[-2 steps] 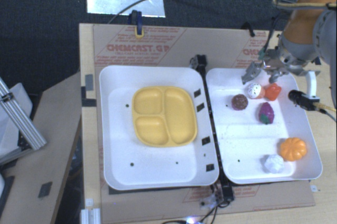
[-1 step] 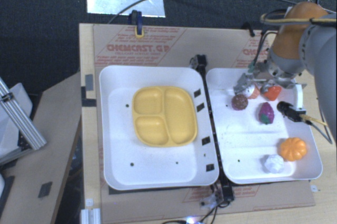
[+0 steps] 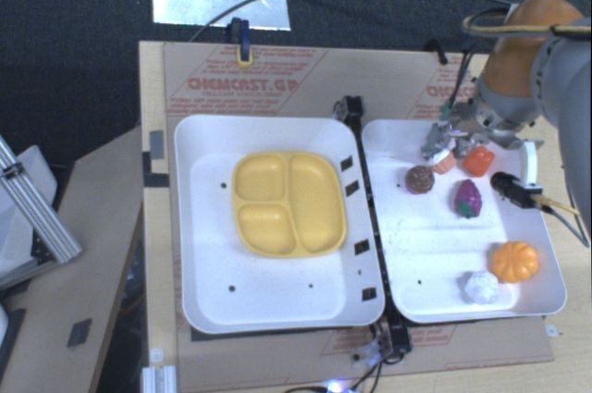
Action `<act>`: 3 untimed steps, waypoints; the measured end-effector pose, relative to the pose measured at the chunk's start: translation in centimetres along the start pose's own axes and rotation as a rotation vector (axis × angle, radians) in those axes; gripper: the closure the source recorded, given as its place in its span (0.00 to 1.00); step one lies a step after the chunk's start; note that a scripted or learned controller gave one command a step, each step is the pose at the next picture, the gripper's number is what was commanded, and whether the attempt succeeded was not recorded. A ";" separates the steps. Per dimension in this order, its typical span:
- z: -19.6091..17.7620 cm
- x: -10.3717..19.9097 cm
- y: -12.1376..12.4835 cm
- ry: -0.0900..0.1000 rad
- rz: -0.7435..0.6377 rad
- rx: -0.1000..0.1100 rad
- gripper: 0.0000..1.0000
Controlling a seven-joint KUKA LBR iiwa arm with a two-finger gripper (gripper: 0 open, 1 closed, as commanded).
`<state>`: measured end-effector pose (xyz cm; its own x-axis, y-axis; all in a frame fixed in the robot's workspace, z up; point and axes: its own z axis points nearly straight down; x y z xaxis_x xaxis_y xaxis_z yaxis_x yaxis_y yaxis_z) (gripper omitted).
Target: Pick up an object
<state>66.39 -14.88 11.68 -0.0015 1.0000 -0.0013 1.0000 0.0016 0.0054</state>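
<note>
Step in hand: the reach, I'd say. The arm (image 3: 541, 58) has its gripper (image 3: 446, 141) low over the far end of the right bin (image 3: 435, 299), with nothing lifted.

Gripper: its metal tip sits just beside a small orange-red piece (image 3: 445, 164), perhaps touching it. From where I stand I cannot tell how wide the jaws are or whether anything is caught in them; the wrist hides that.

Nearest candidates: the small orange-red piece at the tip, a red-orange fruit (image 3: 477, 161) just to its right under the wrist, and a dark brown ball (image 3: 420, 179) a little nearer the bin divider.

Other objects in the right bin: a purple vegetable (image 3: 468, 198) in the middle, an orange pumpkin (image 3: 514, 261) and a white crumpled lump (image 3: 480, 287) near the front corner, both well apart from the gripper.

Left bin: a yellow divided plate (image 3: 287, 203) lies flat in the left bin (image 3: 208, 289), far from the action.

Tabletop: cardboard sheet (image 3: 268, 81) under both bins.

Next move calls for: settling the jaws squarely around one item, probably the small orange-red piece, then closing and lifting straight up.

Concern: the three items at the far end crowd together, so a slightly off descent could nudge a neighbour instead of gripping.
</note>
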 end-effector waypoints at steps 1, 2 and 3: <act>-4.9 -0.1 -0.7 0.000 0.002 0.000 1.00; -11.4 0.1 -0.4 -0.001 -0.003 -0.002 1.00; -16.9 0.0 -0.3 -0.001 -0.004 -0.002 1.00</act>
<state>66.04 -14.84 28.60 -0.0054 1.0000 -0.0019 1.0000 0.0054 0.0074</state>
